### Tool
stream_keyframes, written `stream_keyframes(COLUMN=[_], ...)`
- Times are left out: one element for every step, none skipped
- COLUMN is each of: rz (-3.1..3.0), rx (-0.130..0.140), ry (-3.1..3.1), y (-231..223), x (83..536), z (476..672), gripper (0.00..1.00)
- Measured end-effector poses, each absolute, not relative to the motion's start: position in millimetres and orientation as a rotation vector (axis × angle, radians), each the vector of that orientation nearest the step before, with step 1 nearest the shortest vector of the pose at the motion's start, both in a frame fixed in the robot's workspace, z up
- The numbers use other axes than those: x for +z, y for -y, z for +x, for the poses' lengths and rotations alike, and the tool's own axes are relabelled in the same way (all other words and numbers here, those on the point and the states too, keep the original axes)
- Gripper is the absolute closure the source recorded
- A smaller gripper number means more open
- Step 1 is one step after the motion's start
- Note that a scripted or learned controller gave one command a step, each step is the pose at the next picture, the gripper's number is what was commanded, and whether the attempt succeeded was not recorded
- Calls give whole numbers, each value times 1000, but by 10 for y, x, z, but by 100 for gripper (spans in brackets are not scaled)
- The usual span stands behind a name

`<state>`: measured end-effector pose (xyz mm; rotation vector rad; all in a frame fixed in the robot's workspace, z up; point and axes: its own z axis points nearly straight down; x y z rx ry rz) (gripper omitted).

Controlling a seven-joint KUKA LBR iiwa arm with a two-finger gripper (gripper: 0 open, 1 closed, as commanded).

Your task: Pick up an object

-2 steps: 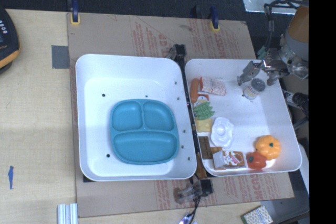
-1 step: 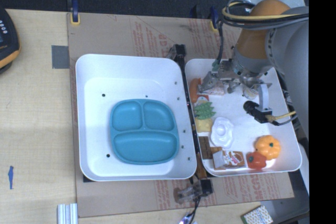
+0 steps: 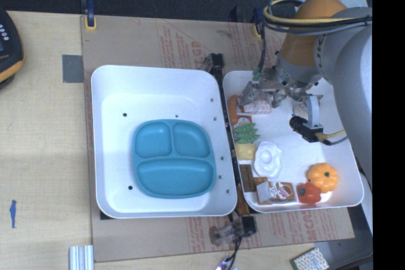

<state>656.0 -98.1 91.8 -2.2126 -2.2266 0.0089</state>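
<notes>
The right bin (image 3: 345, 155) holds several small items. Along its left wall lie an orange stick (image 3: 233, 109), a green leafy piece (image 3: 245, 132) and a yellow block (image 3: 245, 151). A white lumpy object (image 3: 267, 160) sits mid-bin. A small printed packet (image 3: 278, 191), a red tomato-like piece (image 3: 309, 193) and an orange pumpkin (image 3: 323, 176) lie near the front. My gripper (image 3: 258, 98) hangs low over the bin's back left corner, right above a red-and-white packet (image 3: 258, 108). Whether it touches the packet is hidden by the wrist.
The left bin (image 3: 107, 136) carries a blue divided plate (image 3: 173, 157). The grey arm with its orange band (image 3: 319, 9) fills the right bin's back right. A black fitting with a cable (image 3: 306, 128) hangs over the bin's right half. Black clamps join the bins.
</notes>
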Motion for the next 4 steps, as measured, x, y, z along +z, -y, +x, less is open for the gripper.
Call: stream_keyframes(rz=[-2214, -2229, -2206, -2215], rx=[10, -5, 11, 4], ry=[2225, 2228, 2223, 2228], y=[960, 1439, 926, 1182], x=[924, 2088, 1404, 1009], z=[6556, 6581, 6191, 6573], gripper=[0, 0, 0, 0])
